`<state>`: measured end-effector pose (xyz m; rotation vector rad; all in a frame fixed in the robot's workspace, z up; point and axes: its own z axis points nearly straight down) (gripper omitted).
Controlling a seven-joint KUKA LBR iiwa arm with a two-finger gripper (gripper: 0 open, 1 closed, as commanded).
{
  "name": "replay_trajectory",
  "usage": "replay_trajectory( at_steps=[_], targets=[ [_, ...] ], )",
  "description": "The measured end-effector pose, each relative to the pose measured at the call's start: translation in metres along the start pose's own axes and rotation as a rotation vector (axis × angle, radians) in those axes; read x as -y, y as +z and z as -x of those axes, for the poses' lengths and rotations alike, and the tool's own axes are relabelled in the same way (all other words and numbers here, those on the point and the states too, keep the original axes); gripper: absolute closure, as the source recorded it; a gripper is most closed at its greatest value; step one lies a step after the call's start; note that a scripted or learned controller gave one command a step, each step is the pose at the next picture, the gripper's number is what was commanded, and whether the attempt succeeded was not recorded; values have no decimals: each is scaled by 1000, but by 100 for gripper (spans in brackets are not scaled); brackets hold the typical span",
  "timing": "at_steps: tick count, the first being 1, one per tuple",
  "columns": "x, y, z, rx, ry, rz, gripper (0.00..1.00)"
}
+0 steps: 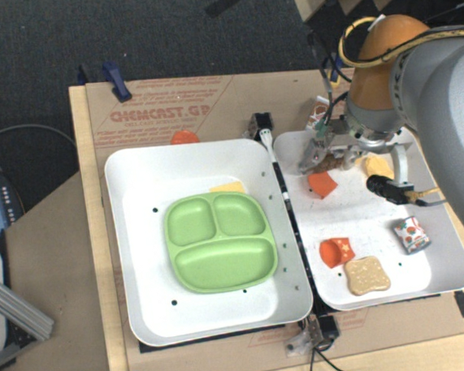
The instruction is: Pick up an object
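Gripper sits low at the far end of the right bin, just above the orange block; we cannot tell its state. Block lies just beside the bin's left wall. We judge it light, rigid and small, with flat faces: take it across two opposite sides. The toast piece nearby looks flatter and harder to pinch.

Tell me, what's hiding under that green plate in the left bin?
A pale yellow piece pokes out past the far edge of the green divided plate. The rest of it, and anything else beneath, is covered. Around the plate lies bare white bin floor.
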<state>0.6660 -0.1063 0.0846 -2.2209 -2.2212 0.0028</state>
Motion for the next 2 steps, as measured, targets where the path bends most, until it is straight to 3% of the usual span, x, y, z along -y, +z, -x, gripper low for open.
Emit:
replay_trajectory(
  at_steps=[1,2],
  targets=[
    [13,-1,52,0,3,0,0],
    [12,-11,50,1,0,4,100]
  ],
)
